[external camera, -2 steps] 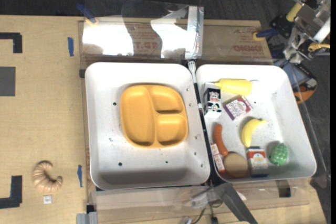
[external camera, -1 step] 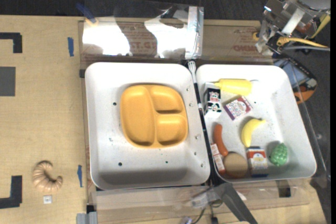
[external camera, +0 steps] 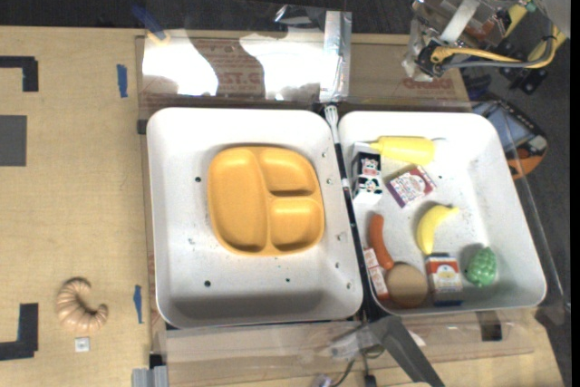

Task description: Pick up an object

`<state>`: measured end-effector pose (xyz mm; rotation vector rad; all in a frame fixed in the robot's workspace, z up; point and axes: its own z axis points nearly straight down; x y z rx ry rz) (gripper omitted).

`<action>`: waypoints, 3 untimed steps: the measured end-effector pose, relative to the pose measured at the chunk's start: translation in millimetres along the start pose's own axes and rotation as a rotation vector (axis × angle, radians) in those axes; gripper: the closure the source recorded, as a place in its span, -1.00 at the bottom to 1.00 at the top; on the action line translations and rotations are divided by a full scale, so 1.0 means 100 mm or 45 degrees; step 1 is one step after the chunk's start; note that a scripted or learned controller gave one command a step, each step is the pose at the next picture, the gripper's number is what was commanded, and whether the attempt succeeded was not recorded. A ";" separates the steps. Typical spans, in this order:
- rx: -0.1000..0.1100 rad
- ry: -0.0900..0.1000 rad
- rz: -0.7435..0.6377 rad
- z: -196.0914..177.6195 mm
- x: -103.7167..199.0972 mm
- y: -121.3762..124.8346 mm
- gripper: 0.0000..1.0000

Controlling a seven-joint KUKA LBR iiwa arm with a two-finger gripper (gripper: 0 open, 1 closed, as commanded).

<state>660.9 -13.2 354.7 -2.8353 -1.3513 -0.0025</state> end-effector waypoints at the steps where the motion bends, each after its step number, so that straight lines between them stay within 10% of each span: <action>1: -0.001 -0.002 0.004 0.00 -0.02 0.01 -1.00; 2: 0.011 -0.013 0.319 1.75 -0.21 -0.06 -1.00; 3: 0.002 -0.007 0.456 1.70 -1.05 -0.04 -1.00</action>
